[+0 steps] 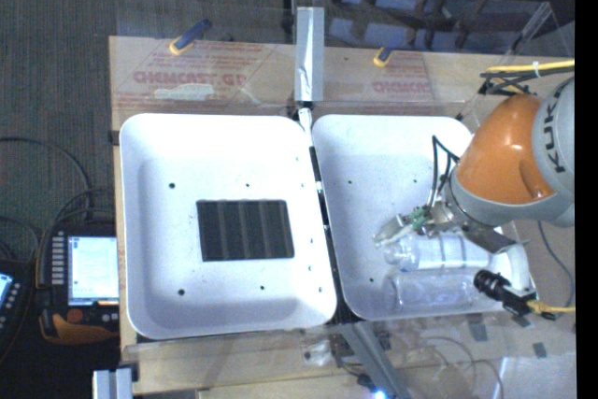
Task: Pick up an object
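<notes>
The arm (509, 159) reaches into the right bin (374, 154), the pincer (411, 224) sits right above a clear bottle (434, 271), and the dark tray (245, 230) lies far off in the left bin (159, 163).

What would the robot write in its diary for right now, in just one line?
arm: low over right bin | gripper: near clear plastic items | hold: not confirmed | left bin: dark ridged tray
</notes>
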